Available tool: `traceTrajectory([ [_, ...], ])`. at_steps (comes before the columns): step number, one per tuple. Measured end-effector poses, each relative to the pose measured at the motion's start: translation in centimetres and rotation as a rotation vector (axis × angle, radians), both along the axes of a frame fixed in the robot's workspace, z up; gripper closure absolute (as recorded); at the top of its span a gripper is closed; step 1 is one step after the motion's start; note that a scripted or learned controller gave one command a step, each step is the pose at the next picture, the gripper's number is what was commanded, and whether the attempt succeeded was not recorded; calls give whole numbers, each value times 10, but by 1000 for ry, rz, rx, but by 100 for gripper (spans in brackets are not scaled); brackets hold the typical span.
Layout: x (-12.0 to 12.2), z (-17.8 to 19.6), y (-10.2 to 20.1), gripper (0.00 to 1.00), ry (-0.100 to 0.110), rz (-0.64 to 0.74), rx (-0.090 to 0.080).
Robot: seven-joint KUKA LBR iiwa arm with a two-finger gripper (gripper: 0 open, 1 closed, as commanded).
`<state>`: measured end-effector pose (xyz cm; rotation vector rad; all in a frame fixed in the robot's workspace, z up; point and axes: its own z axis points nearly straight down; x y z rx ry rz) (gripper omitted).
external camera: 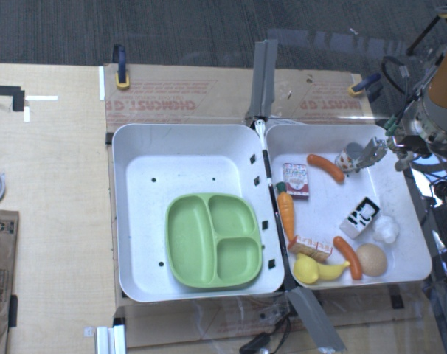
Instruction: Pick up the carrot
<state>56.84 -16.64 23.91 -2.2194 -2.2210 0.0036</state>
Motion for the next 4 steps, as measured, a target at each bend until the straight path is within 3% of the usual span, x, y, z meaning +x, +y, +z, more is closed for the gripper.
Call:
traceTrajectory([
  [1,-29,-133,63,0,-9,-100,0],
  [2,24,-113,-4,0,-2,-233,-1],
  [3,33,38,14,0,-1,-428,-3],
  [4,-30,-59,45,0,2,-523,-2],
])
